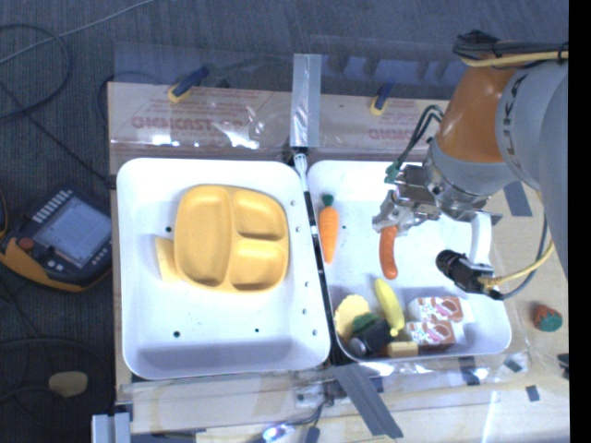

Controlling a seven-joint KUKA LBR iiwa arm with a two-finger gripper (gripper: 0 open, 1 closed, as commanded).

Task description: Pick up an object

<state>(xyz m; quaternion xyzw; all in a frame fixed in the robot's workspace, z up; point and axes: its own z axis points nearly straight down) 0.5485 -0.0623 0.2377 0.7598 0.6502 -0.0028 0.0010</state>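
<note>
Red sausage [389, 252] lying in the middle of the right bin [489, 340], top end just under the gripper [399, 215]. Claw fingers spread apart, nothing between them. Carrot [327, 230] by that bin's left wall; banana [388, 305] and carton [436, 321] near its front edge. Yellow tray [229, 238] in the left bin [138, 340].

Tool [395, 220] low, arm from right

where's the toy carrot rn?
Camera view: carrot lies in the right bin, by its left wall, left of the sausage.
</note>
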